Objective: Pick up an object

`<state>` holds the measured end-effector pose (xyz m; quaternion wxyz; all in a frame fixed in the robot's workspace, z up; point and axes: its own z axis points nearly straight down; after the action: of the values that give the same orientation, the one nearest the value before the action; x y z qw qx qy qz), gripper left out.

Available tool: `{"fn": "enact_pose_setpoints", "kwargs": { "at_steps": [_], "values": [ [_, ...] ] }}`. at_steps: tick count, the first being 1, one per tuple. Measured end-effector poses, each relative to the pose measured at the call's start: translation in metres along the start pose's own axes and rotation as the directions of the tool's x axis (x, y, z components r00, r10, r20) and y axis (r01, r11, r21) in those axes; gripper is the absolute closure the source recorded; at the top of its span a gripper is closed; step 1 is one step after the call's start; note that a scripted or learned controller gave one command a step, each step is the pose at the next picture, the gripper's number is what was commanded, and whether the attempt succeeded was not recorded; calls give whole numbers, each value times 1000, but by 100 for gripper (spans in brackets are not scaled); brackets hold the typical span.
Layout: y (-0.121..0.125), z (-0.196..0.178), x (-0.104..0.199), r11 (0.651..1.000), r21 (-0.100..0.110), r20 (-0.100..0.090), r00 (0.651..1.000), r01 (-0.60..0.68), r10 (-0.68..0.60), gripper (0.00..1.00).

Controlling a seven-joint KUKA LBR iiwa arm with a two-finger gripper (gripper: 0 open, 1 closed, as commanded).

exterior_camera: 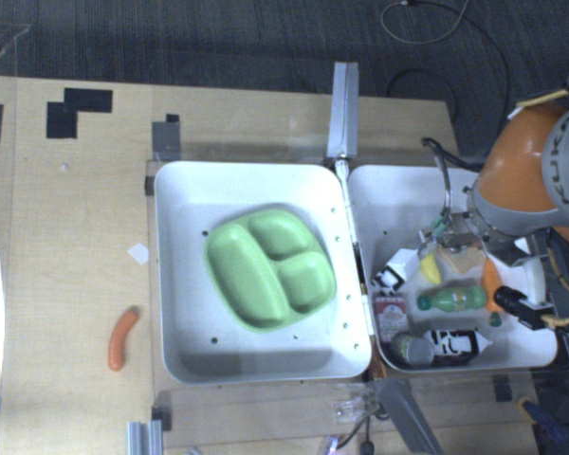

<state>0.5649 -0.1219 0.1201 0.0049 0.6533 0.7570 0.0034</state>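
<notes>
Orange and grey, the arm [536, 173] leans in from my right over the right bin [398, 192], its wrist angled down toward the pile there. The gripper [452, 240] sits low over the clutter at the bin's middle, just above a yellow item [430, 268] and a pale tan one [462, 261]. Wrist hardware and cables blur together there, so I cannot tell how the gripper stands or whether it has anything in it. Near it I count one green bottle [452, 300] lying on its side, one orange piece [491, 278] partly under the arm, one red-and-white carton [389, 313], one black-and-white package [453, 343] by the near rim, one small black-and-white object [390, 277], and a grey can-like thing [412, 349] I cannot identify. The arm's body cuts off the bin's far right side. The left bin [185, 349] holds one green tray [268, 268] with three compartments, sitting roughly in the middle. Out on the wooden bench [66, 254], well left of both bins, lies one orange sausage-shaped toy [121, 338]. I count two bins in all, side by side and touching along a shared edge.
</notes>
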Motion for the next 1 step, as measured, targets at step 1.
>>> {"fn": "enact_pose_setpoints", "kwargs": {
  "at_steps": [1],
  "values": [
    [16, 27, -15, 1000, -7, 3, 1000, 10, -10, 0]
  ]
}}
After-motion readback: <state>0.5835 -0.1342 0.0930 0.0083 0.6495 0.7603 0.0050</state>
